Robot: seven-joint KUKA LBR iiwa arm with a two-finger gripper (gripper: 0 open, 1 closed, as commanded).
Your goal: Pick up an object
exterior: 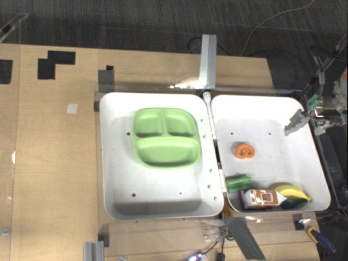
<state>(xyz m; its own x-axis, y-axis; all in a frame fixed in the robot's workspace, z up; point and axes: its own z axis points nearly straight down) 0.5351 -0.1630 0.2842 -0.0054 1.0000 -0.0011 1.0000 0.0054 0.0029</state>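
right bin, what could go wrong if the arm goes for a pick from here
1. The green cylindrical item, brown and white carton and yellow banana crowd the near edge of the shallow white right bin, so a grab there may catch two things or hit the wall.
2. The small orange round toy lies alone but looks low and may slip.
3. The gripper sits at the bin's far right rim and could clip it while descending.

No legible text or labels.
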